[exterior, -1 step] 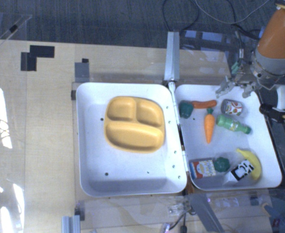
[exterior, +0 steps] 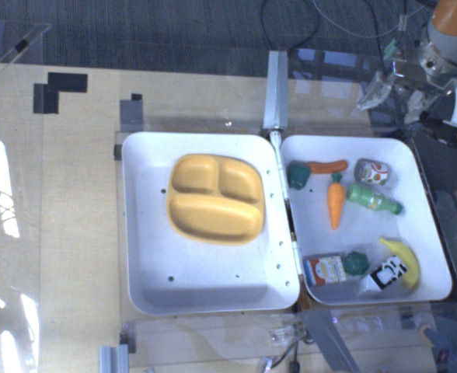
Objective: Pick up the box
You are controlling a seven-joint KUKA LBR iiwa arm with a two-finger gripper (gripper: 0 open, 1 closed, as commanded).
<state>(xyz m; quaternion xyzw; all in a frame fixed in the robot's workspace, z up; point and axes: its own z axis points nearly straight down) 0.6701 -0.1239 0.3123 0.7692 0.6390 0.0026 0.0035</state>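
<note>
Red-and-white box lies flat, right bin's front.

The arm's orange-banded wrist sits at the upper right, its claw pointing left and downward.

A yellow divided tray lies in the left bin; a carrot in the right.
</note>
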